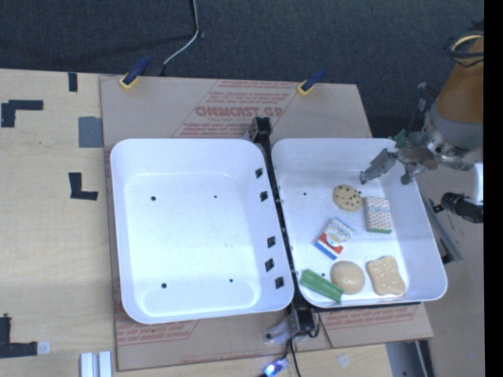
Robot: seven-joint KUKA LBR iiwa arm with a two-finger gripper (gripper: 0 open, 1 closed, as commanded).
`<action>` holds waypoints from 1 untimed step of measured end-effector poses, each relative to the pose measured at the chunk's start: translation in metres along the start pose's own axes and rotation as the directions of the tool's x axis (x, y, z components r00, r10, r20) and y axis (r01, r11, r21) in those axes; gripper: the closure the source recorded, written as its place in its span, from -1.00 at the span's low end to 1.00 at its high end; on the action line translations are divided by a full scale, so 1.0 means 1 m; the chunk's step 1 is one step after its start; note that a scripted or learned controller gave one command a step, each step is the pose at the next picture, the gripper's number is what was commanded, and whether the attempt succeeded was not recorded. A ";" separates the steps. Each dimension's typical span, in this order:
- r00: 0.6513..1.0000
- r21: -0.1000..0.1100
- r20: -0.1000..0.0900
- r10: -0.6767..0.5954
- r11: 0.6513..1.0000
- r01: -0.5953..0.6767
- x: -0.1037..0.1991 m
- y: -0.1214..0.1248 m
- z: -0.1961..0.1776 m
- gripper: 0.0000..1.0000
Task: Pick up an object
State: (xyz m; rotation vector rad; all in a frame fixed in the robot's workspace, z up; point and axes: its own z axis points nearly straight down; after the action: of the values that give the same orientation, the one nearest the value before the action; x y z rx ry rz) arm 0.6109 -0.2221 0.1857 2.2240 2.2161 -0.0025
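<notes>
1. Over the right bin's [409, 203] far right edge, the gripper [391, 166] hangs with fingers seemingly spread, empty.
2. The cookie [346, 197] lies nearest, mid-bin.
3. Risk: the crowded sponge [378, 214] could snag a finger, spoiling the grasp.

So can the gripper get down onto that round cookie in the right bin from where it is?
Probably yes. The gripper hovers open just up and right of the cookie, nothing between them. The sponge lies close beside the cookie and might get nudged.

Single fixed camera, overhead slant, both bins [118, 159] framed.
</notes>
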 end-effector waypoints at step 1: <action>1.000 0.005 -0.003 -0.006 1.000 0.006 0.000 0.020 0.098 -1.00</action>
State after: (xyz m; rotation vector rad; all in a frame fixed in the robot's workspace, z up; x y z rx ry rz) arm 0.6308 -0.2223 0.0878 2.2219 2.2268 -0.0047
